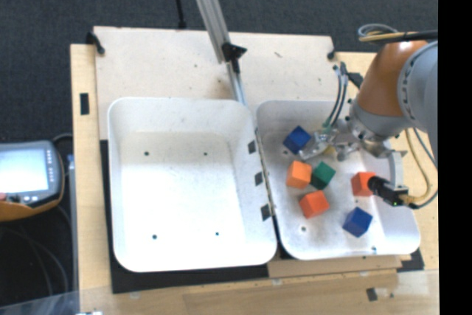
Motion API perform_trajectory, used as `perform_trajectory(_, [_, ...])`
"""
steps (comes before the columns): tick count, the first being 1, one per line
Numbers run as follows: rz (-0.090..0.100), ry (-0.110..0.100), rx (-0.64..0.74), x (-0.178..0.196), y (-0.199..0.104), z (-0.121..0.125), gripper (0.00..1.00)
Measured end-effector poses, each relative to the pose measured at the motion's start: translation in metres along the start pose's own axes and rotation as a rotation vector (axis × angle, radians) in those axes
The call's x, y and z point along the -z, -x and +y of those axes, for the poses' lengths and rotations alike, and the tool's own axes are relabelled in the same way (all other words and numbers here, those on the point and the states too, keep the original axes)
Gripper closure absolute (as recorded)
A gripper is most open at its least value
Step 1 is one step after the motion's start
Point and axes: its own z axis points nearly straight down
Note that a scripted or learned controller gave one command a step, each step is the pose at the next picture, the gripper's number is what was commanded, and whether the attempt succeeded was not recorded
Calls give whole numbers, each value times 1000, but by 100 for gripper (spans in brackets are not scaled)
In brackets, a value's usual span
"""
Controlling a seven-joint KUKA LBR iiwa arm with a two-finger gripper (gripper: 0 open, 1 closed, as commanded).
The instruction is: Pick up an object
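On the pale wooden counter point(162, 63) sit two shallow white plastic bins; the left bin point(184, 184) holds no blocks, while the right bin point(391, 232) carries six small cubes. A blue cube point(297, 139) lies just left of the claw point(330, 144), with an orange cube point(299, 174) touching a green cube point(322, 175) below it, another orange cube point(314, 203) lower, a second blue cube point(358, 221) toward the near rim, and a red-orange cube point(361, 184) half hidden by a black fitting. The claw hangs low beside the first blue cube; whether it is spread or pinching cannot be told, as the grey-and-orange arm point(394, 88) covers it.
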Motion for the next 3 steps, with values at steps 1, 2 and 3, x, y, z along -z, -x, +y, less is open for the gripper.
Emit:
perform_trajectory(1, [1,-7,-3,-16,-34,-73,0])
perform_trajectory(2, [-3,-1,-3,-16,35,-23,0])
perform_trajectory(3, [2,-2,6,-16,-17,19,0])
